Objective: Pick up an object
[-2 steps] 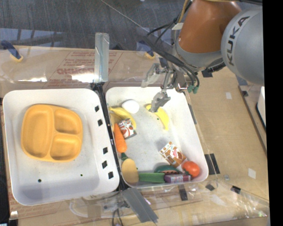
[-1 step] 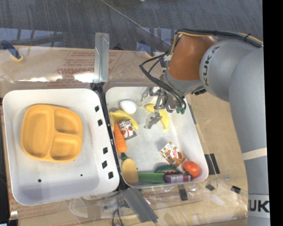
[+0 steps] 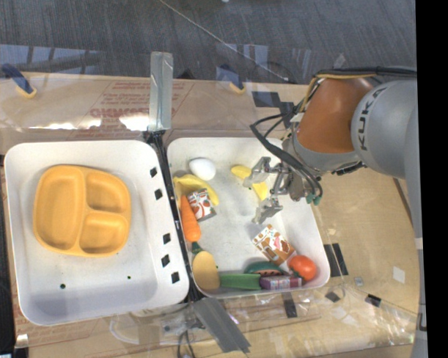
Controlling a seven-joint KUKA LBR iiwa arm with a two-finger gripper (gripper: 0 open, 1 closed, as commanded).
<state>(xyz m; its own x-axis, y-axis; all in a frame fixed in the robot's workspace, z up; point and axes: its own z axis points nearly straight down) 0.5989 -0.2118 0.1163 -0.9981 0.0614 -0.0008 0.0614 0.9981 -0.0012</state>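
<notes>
Over the right bin (image 3: 233,244), the gripper (image 3: 264,188) hung open and empty; a yellow block (image 3: 259,189) lay between its fingers, a snack packet (image 3: 273,244) just below.

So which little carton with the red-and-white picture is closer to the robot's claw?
The carton lying below the gripper, near the tomato. The other carton lies across the right bin, beside the carrot at the left wall.

I count two white bins (image 3: 38,306), one yellow divided plate (image 3: 81,210), one egg (image 3: 202,168), one carrot (image 3: 189,220), one tomato (image 3: 303,268), two small cartons (image 3: 273,244).
</notes>
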